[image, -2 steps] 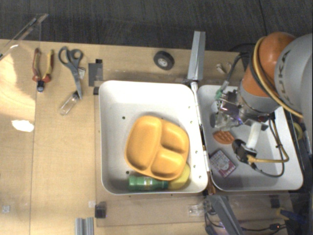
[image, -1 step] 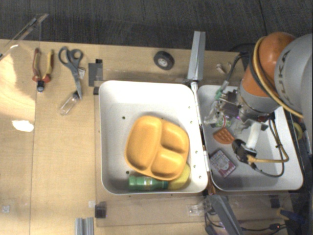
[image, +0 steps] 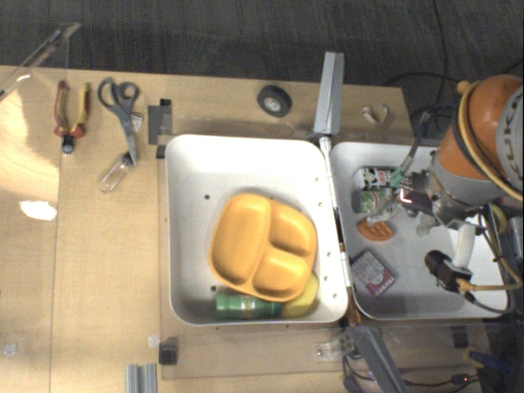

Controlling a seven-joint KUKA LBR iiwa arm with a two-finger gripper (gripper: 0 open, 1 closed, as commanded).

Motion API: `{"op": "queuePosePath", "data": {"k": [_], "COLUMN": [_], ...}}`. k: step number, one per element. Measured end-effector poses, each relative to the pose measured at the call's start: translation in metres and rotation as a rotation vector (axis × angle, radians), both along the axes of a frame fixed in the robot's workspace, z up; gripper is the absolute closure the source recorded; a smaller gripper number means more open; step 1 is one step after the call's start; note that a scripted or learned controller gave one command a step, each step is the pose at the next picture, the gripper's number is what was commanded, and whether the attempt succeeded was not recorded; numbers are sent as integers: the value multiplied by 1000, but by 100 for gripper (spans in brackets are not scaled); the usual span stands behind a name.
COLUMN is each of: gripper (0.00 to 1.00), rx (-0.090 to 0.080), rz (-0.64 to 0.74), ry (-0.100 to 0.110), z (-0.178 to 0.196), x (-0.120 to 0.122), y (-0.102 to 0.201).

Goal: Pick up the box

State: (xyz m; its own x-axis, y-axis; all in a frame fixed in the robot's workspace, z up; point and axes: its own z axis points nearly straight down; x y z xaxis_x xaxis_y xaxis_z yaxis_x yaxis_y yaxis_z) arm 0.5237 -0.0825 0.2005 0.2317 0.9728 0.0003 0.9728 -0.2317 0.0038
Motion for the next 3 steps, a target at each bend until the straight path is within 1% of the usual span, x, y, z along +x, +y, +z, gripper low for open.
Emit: {"op": "queuePosePath", "data": {"k": [1, 2, 3], "gripper": [0, 0, 0], "rx": [0, -1, 8], "rz": [96, 298, 475], "ry": [-5, -3, 38], "z": [-109, -100, -112], "x": [-21, 90, 118], "y": [-15, -30, -24]}}
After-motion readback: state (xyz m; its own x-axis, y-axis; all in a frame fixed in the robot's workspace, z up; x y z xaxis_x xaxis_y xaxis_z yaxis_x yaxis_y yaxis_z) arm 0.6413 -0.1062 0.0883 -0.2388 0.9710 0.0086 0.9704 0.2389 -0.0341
